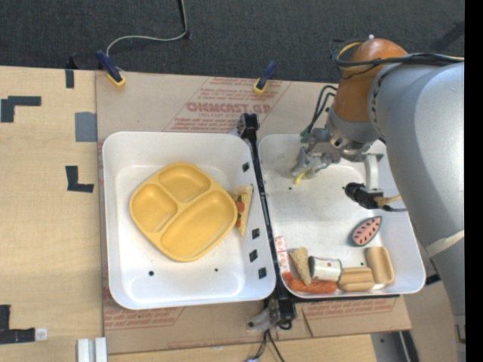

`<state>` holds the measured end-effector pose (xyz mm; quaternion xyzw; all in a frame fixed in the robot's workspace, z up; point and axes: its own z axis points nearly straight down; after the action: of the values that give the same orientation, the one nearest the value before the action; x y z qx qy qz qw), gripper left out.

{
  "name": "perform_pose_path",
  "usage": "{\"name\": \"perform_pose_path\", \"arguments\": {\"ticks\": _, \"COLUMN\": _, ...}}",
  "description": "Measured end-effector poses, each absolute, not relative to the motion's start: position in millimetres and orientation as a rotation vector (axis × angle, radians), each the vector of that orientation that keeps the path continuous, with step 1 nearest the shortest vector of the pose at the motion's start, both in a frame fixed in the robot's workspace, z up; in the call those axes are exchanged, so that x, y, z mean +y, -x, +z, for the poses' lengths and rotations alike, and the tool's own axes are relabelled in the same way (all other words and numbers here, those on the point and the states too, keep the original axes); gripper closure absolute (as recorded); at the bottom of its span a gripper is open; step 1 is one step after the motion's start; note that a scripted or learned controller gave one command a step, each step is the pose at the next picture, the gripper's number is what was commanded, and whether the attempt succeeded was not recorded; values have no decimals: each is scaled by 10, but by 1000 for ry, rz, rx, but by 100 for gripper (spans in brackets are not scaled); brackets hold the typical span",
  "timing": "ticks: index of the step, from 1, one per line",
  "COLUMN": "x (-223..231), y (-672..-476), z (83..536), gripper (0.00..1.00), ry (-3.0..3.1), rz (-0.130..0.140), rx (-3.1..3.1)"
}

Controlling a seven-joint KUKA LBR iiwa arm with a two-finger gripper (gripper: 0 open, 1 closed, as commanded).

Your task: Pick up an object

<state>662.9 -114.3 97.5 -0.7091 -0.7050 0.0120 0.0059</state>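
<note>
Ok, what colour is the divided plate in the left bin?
Yellow: the divided plate shows clearly in the camera view, lying in the left bin.

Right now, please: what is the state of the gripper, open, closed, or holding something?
Gripper: above the right bin, near its upper left; open or closed cannot be told, and nothing is seen held.
</note>
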Motion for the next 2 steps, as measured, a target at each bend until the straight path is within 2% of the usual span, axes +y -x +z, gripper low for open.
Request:
{"name": "perform_pose_path", "arguments": {"ticks": 1, "x": -850, "y": -6689, "z": 2359, "gripper": 100, "ry": 2221, "rz": -1, "rx": -2226}}
{"name": "perform_pose_path", "arguments": {"ticks": 2, "x": -155, "y": -6676, "z": 1832, "gripper": 100, "ry": 2216, "rz": 2, "rx": -2222}}
